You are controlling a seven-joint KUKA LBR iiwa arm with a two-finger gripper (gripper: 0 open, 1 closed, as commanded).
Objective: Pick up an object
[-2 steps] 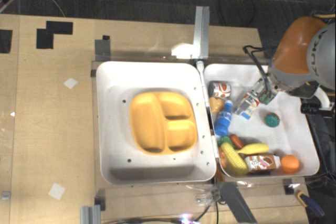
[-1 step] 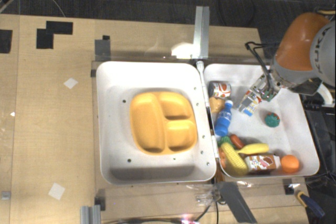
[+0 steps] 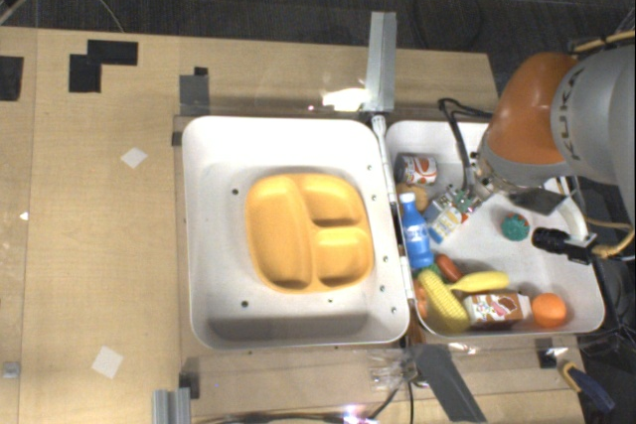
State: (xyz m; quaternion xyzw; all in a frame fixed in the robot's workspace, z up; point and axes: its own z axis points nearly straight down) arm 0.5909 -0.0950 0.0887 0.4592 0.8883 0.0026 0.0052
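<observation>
The arm (image 3: 586, 114), grey with an orange band (image 3: 532, 109) above the wrist, stands highest over the desk (image 3: 89, 243) and reaches in across the desk's right edge. Its tool (image 3: 455, 207) is lowered into the right bin (image 3: 586, 318), over the far-left part of the bin floor. Whether the tool is spread or pressed together cannot be told, and no item is seen pinched in it.

Items available for picking, all in the right bin:
- A red and white can (image 3: 419, 171) lies just beyond the tool, near the bin's far-left corner.
- A blue bottle (image 3: 415, 233) lies just beside the tool, along the bin's left wall.
- A small red item (image 3: 449, 266) lies next to the bottle's near end.
- A teal ball (image 3: 515, 228) rests apart from the others, toward the bin's right wall.
- A banana (image 3: 480, 282) lies near the middle of the bin's near edge.
- An ear of corn (image 3: 442, 301) lies in the near-left corner, touching the banana.
- A brown bottle with a red label (image 3: 497, 309) lies on its side at the near edge.
- An orange (image 3: 550, 310) sits just beside that bottle, toward the near-right corner.

The left bin (image 3: 214, 313) adjoins the right bin and holds a yellow divided tray (image 3: 308, 231) at its centre. A grey metal post (image 3: 382, 65) stands at the far edge where the two bins meet.
</observation>
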